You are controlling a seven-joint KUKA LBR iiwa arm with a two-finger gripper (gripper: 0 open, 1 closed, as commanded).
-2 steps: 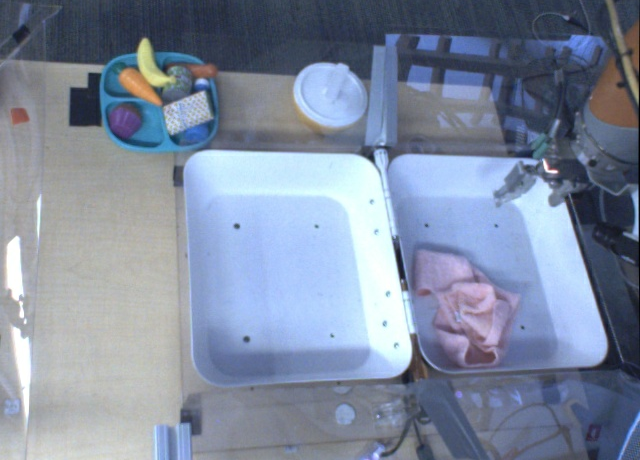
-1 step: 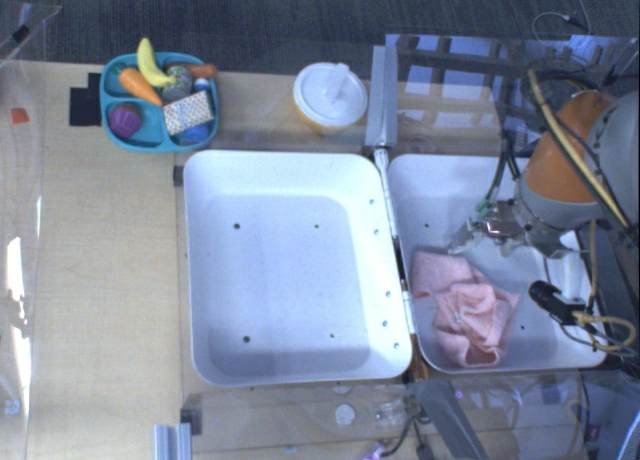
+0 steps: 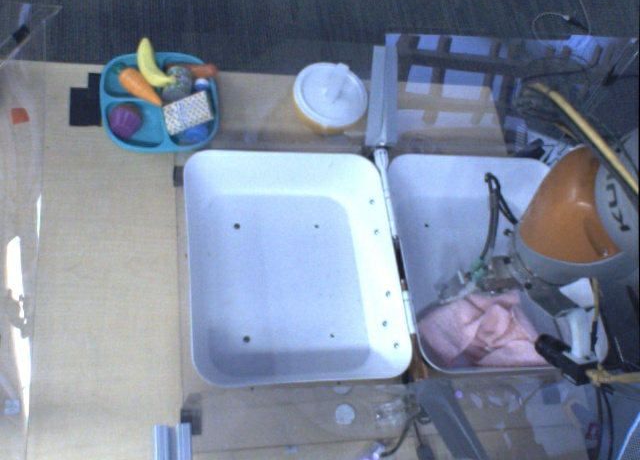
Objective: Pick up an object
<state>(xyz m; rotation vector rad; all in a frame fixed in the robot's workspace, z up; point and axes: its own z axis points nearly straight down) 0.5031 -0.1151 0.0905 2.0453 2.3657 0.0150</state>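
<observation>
1. Grey robot arm with an orange band reaches in at the far right of the left white bin, high above the bench and close under the camera.
2. Its gripper hangs low on the side away from the left white bin, right at the upper edge of the cloth. I cannot tell whether it is released or clenched, because the wrist and cables cover it.
3. The pale wooden tabletop spreads out on every side of the left white bin.
4. The left white bin, a shallow square plastic tray, shows a bare floor with a few small dark dots.
5. A second shallow white plastic bin sits edge to edge with the left white bin, on its right.
6. The crumpled pink cloth, the thing to be picked, lies in that second bin, in the near corner just across the shared rim from the left white bin.
7. A blue plastic compartment tray stands just beyond the far left corner of the left white bin.
8. A round white tub with a yellow rim stands just beyond the far edge of the left white bin.
9. A yellow toy banana and an orange toy carrot lie in that blue tray.
</observation>
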